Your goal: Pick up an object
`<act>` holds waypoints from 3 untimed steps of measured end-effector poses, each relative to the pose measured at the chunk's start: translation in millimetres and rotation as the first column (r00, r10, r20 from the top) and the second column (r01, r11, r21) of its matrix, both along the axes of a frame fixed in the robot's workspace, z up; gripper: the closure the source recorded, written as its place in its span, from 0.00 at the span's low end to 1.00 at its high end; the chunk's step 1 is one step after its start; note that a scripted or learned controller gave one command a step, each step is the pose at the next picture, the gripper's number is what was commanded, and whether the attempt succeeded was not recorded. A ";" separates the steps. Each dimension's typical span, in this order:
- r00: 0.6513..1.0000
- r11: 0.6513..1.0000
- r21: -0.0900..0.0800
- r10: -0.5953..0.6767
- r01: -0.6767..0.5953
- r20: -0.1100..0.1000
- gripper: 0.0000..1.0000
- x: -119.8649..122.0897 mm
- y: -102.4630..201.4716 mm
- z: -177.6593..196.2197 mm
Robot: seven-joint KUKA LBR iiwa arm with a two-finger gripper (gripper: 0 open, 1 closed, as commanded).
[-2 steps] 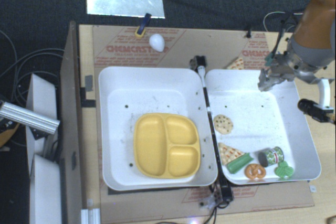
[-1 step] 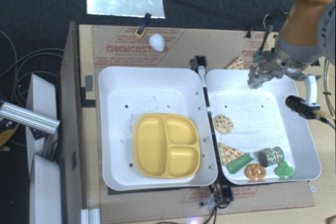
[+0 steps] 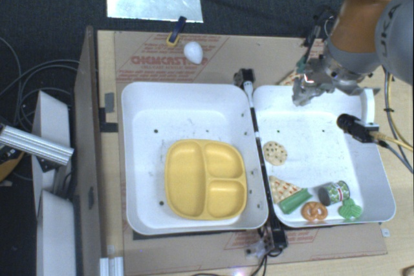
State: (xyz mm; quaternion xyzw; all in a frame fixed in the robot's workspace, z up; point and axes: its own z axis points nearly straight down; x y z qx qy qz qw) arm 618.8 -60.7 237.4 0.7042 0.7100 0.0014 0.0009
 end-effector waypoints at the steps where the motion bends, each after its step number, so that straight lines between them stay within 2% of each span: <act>1: 1.000 1.000 -0.001 -0.001 0.001 -0.002 1.00 18.1 33.8 -29.5; 2: 1.000 1.000 0.000 -0.001 0.001 0.001 1.00 51.5 60.4 -39.6; 3: 1.000 1.000 -0.002 -0.007 0.007 -0.001 1.00 50.0 52.2 -52.9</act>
